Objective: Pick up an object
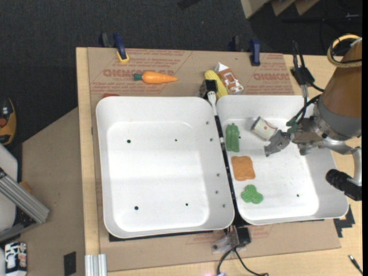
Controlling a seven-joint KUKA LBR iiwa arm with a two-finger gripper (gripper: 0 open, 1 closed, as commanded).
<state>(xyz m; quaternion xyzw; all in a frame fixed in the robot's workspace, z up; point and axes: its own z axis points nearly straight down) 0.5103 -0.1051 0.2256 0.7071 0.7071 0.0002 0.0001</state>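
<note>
Two white bins side by side: left bin (pixel 115 171), right bin (pixel 299 206). Right bin holds four items: one green upright-shaped piece (pixel 232 137) near the shared wall, one orange flat square piece (pixel 243 168) just below it, one green leafy clump (pixel 251 195) near the front, one small white-grey cylinder-like item (pixel 261 128) toward the back. Left bin shows just four dark dots on its floor. Outside the bins on the cardboard board (pixel 92 96): one toy carrot (pixel 155 78), one yellow banana-like item (pixel 214 79) touching a brown-white packet (pixel 231 80) at the back rim. Two blue clamps (pixel 121 46) on the back edge.

Gripper (pixel 276 144) over the right bin, just beside the white-grey cylinder, nothing between its fingers; cannot tell if the fingers are apart or together, dark and blurred. Arm (pixel 345 102) cut off at the right edge, covers the bin's right rim. Cylinder's label unreadable.

Open floor in the right bin's front right part; items cluster along its left wall.
</note>
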